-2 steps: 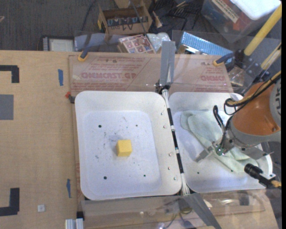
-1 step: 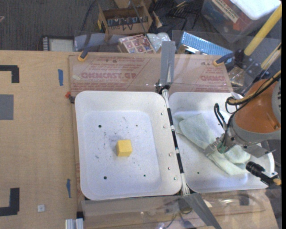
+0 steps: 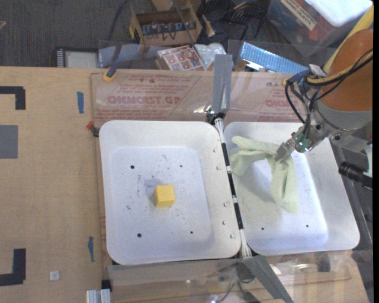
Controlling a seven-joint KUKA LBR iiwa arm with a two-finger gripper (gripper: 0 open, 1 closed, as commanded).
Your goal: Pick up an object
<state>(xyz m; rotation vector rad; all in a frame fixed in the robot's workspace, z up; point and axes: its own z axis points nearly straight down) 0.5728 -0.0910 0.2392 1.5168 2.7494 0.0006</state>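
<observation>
One fixed camera slants down over both bins (image 3: pixel 112 177).

You're in a robotics lab: plywood bench (image 3: pixel 47 177), two taped-down white bins (image 3: pixel 118 142), loose cables (image 3: pixel 237 12) and cardboard boxes (image 3: pixel 166 23) behind, KUKA arm (image 3: pixel 355 71) reaching in.

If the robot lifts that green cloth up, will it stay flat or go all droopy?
Probably droopy: the pale green cloth already lies crumpled and folded in the right bin. It looks thin, so likely light. Its loose ends would probably dangle below the hand.
</observation>
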